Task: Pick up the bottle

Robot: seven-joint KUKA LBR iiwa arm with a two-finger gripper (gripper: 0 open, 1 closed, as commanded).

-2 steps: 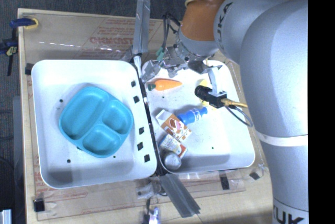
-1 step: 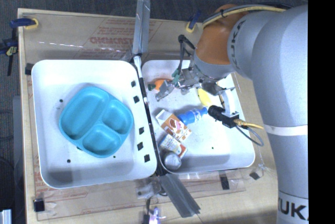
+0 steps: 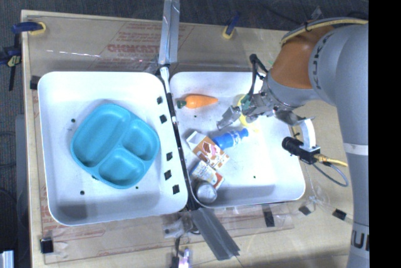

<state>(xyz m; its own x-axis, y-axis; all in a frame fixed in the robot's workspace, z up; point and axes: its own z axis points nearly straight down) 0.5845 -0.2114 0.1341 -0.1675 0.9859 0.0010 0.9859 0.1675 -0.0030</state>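
- Camera view from above: the small blue plastic bottle with a yellow cap (image 3: 229, 137) lies on its side in the right white bin (image 3: 276, 182), near the bin's middle, cap end pointing toward the arm.
- Two-finger gripper (image 3: 233, 115) hangs just above and beside the bottle's cap end; whether it is spread or pressed together, I cannot tell from here. Nothing shows between its tips.
- Orange carrot-shaped toy (image 3: 197, 101) sits near the bin's far wall, apart from the bottle.
- Brown and white carton (image 3: 208, 157) lies just beside the bottle's base, perhaps touching; a round metal can (image 3: 206, 192) rests at the near corner.
- Blue sectioned plastic tray (image 3: 115, 143) occupies the left white bin (image 3: 56, 198).
- Judgement: bottle looks light, stiff, smooth, likely to roll; best pinched across its mid-body, clear of the carton.
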